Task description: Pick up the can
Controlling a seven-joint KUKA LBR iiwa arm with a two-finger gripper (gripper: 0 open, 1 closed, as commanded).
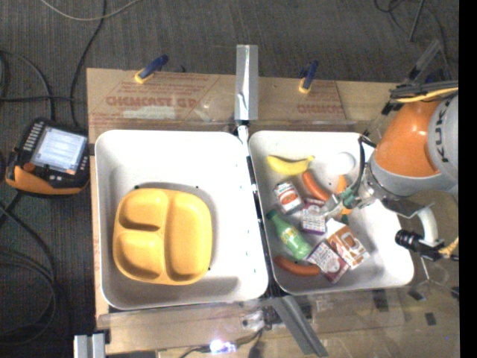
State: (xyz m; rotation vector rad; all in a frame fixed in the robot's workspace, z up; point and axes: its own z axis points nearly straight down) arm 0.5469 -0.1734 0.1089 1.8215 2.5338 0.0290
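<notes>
two bins: left bin (104,200) and right bin (395,271), shallow and white, set side by side on the bench, touching along the middle.
can (287,197): small, red and white label, lying in the right bin, left of centre, just below the banana and just left of the upper hot dog.
can axis: tipped on its side, long axis running on a slant from upper left to lower right; which end is the top, too small to tell.
can neighbours: green bottle (291,236) just below it; small purple carton (314,220) to its lower right, near but seemingly apart.
gripper (344,202): at the end of the grey arm, low over the right bin's middle, to the right of the can and apart from it; nothing seen between it and the can but the hot dog's end.
claw state: cannot tell, blurred and partly hidden under the wrist.
arm (406,151): orange band above the wrist, reaching in from the right over the right bin's far corner.
other contents, right bin: banana (289,163) near the top; hot dog (315,187) slanting beside the can; second hot dog (297,266) near the bottom edge; two cartons (337,252) at lower right.
left bin contents: yellow divided plate (164,235), three compartments, lying flat near the middle.
</notes>
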